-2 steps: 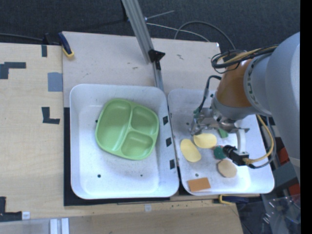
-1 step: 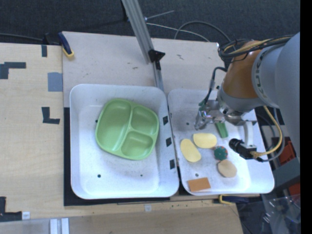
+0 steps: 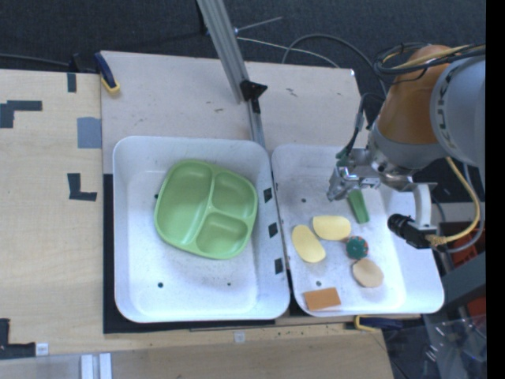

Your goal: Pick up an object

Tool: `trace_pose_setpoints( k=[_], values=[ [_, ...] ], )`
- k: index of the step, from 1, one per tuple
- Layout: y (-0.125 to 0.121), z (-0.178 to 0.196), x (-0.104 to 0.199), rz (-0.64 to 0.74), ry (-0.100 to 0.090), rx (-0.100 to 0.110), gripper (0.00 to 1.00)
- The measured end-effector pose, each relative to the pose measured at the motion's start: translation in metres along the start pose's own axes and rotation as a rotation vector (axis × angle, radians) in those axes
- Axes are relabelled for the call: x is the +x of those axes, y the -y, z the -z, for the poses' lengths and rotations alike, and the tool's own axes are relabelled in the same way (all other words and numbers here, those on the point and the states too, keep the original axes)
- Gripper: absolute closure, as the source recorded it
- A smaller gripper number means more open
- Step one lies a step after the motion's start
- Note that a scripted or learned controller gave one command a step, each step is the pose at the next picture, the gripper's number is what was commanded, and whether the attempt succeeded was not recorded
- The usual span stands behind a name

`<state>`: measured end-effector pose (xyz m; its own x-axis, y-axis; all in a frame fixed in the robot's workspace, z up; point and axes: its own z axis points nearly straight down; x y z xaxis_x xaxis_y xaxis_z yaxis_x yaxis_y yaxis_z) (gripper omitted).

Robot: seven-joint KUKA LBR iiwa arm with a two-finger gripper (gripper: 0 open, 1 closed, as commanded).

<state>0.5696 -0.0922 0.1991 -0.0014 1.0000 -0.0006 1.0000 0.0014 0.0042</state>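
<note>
The hand (image 3: pixel 345 186) hangs over the upper part of the right bin (image 3: pixel 309 158), and from this slanted view it cannot be told whether it is open, closed or gripping anything. A green stick-shaped object (image 3: pixel 359 208) lies just below it, touching or nearly touching the hand; whether it is actually caught cannot be made out. Taking that green stick as the landmark, the other candidates sit close: a pale yellow piece (image 3: pixel 332 227) just below it, a second yellow piece (image 3: pixel 308 243) below and to its left, a small dark-green round object (image 3: pixel 357 248) directly below, a tan round piece (image 3: pixel 368 273) further below, and an orange block (image 3: pixel 322 298) furthest from it, near the bin's front wall. The left bin (image 3: pixel 126 235), well to the left of the stick, carries a green divided plate (image 3: pixel 207 208). The main risk appears to be crowding: 5 or 6 small things lie close together, so a descent slightly off target could push the stick against the yellow piece or nip 2 things at once. The stick is narrow and could twist or slip out if caught near an end. The round green object would likely roll if nudged. Nothing can yet be judged as lifted, so the pick looks unfinished.
</note>
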Motion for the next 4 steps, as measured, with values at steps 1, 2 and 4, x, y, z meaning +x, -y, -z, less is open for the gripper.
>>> trace_pose_setpoints(
  k=[1, 2, 4],
  values=[
    [0.000, 0.008, 0.000, 0.000, -0.001, 0.004, 1.00],
    [0.011, 0.012, 0.054, 0.005, -0.002, 0.005, 1.00],
    [0.001, 0.020, 0.157, 0.005, -0.002, 0.006, 1.00]
  ],
)
